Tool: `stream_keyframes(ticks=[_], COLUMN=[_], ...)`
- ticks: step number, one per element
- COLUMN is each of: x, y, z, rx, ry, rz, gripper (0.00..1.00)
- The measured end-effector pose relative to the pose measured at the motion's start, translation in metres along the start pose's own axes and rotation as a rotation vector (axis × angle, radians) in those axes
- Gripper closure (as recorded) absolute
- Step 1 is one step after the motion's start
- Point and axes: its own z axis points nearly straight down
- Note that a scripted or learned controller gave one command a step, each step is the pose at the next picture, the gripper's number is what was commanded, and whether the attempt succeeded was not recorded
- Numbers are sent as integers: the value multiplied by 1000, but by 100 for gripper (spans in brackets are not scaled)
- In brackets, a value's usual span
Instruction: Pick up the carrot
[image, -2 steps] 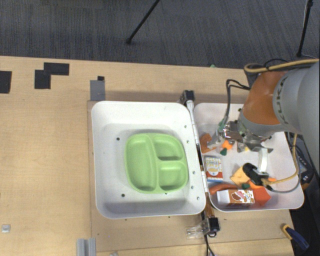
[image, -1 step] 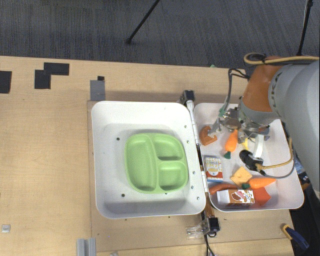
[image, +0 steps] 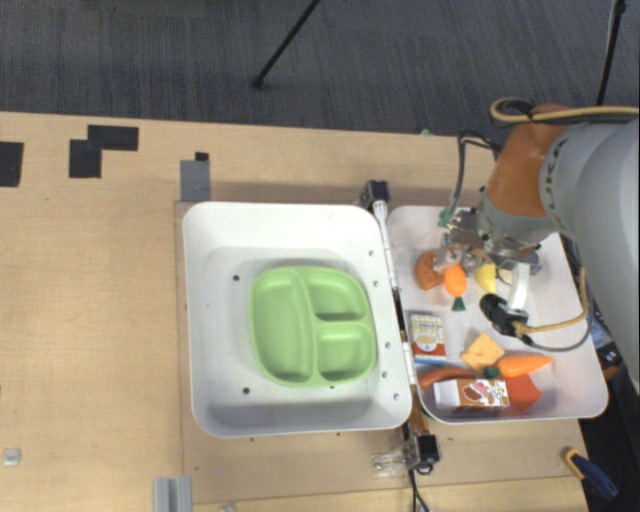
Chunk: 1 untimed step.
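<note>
Gripper (image: 468, 258) sits low over the far half of the right bin (image: 590, 400), wrist and orange band just behind it toward the bin's right edge. Can't tell from this angle whether it's spread or closed; the tooling blocks the tip.

Two carrot-shaped pieces in that bin:
- small carrot (image: 455, 281): directly at the gripper tip, orange body with the green end pointing at the near edge. It's touching or just under the tooling. Can't confirm it's pinched.
- large carrot (image: 524, 366): near the near-right corner, lying roughly parallel to the near edge, green top toward the bin's middle, well apart from the gripper.

Other contents of the right bin:
- brown round piece (image: 428, 270), just beside the small carrot on the left-edge side
- yellow piece (image: 487, 276), on the other side of the small carrot, partly under the tooling
- printed packet (image: 427, 336), along the left edge
- yellow wedge (image: 483, 350), mid-bin, touching the large carrot's green end
- red-brown carton (image: 484, 394), against the near edge, just beside the large carrot
- red sausage-like piece (image: 438, 376), near-left corner, next to the carton

A black cable (image: 505, 315) loops off the wrist over the middle of the bin.

Left bin (image: 215, 240) holds a green divided plate (image: 312, 325), roughly centred.
</note>
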Motion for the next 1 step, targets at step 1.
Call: stream_keyframes(ticks=[1], x=[15], y=[-53], z=[-111], rx=[20], ry=[-7], rz=[47], gripper=[100])
